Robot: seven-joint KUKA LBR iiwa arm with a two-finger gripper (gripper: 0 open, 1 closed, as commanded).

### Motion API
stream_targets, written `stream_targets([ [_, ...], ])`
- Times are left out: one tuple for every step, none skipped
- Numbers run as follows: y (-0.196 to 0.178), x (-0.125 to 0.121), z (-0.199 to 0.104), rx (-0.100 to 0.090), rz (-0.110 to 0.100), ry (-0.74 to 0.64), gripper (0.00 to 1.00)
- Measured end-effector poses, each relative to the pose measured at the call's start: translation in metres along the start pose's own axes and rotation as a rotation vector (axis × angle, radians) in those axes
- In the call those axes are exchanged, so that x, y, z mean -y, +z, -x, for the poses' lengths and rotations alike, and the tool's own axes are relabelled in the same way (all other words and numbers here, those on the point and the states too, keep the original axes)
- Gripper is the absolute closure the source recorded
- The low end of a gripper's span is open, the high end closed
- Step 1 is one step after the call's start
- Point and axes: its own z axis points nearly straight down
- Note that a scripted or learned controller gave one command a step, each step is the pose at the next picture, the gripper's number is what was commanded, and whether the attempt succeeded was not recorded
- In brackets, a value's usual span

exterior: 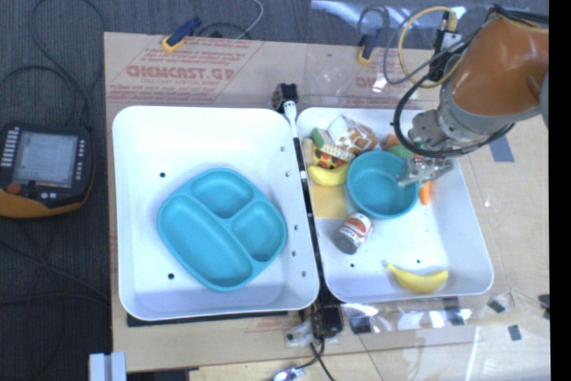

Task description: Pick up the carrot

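Note:
The carrot (426, 192) is a small orange piece in the right bin (464, 236), just off the right rim of the blue bowl (379, 185). My gripper (417, 172) hangs right over it, at the bowl's right edge, and its lower end meets the carrot's top. The grey wrist and orange band (500, 67) reach in from the upper right and hide the carrot's upper part. From this angle I cannot make out whether the carrot is gripped or only lies beneath the gripper.
The right bin also holds a banana (417, 278) at the front, a tipped can (354, 232), a yellow fruit (326, 176) and snack packs (343, 138) at the back left. A blue divided plate (223, 227) lies in the left bin (143, 138).

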Motion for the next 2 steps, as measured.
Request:
stream_targets([
  [0.001,0.000,0.001,0.001,0.000,0.000,0.00],
  [0.024,-0.011,-0.007,-0.004,0.015,-0.166,0.00],
])
